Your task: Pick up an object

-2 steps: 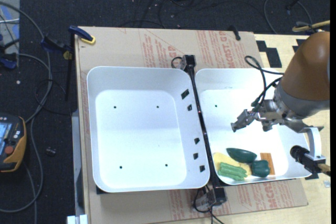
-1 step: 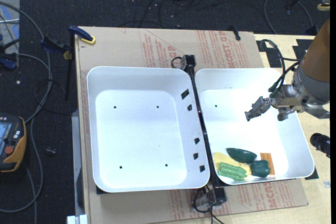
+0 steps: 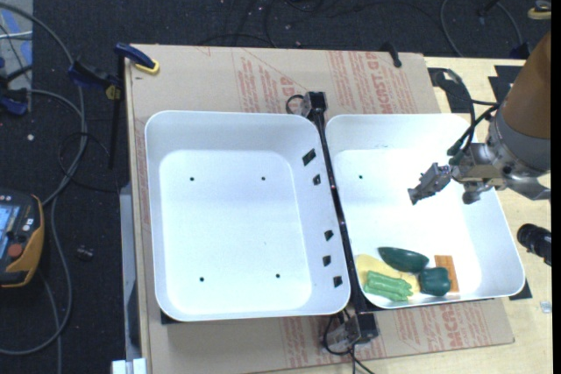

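Camera view — the green ridged toy [image 3: 387, 285] lies lengthwise left-right; fingers [image 3: 429, 185] hover apart, grip state unclear.

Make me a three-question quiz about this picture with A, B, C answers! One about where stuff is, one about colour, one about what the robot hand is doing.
1. Where are the toys?
A. left bin
B. right bin's near corner
C. on the floor

2. What colour is the ridged toy?
A. green
B. red
C. blue

3. The gripper is
A. touching the toys
B. over the left bin
C. above the right bin, apart from the toys

Answers: 1 B, they cluster by that bin's near rim. 2 A, it is bright green. 3 C, bare white floor lies between it and them.
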You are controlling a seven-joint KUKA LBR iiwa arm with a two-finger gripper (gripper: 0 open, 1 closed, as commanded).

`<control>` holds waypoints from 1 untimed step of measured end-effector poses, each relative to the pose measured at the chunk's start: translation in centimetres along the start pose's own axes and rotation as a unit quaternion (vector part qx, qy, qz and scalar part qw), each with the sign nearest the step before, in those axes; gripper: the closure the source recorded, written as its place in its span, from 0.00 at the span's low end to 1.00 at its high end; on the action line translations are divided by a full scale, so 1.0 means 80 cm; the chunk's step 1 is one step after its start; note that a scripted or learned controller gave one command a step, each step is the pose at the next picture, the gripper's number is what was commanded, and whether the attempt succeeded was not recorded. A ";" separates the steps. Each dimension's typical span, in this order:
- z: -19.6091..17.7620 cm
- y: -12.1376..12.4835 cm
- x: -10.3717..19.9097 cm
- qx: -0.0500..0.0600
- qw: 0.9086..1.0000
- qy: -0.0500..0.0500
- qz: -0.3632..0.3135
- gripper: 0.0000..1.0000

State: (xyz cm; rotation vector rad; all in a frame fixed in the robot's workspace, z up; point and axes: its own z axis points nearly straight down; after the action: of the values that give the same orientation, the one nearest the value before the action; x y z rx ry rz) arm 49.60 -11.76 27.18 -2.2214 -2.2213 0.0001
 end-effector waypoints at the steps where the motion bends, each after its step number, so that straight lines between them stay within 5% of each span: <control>1: 0.000 0.000 0.000 0.000 1.000 0.000 0.000 0.00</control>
State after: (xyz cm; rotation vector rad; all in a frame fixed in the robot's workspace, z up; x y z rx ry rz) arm 49.60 -11.76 27.18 -2.2214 -2.2212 0.0001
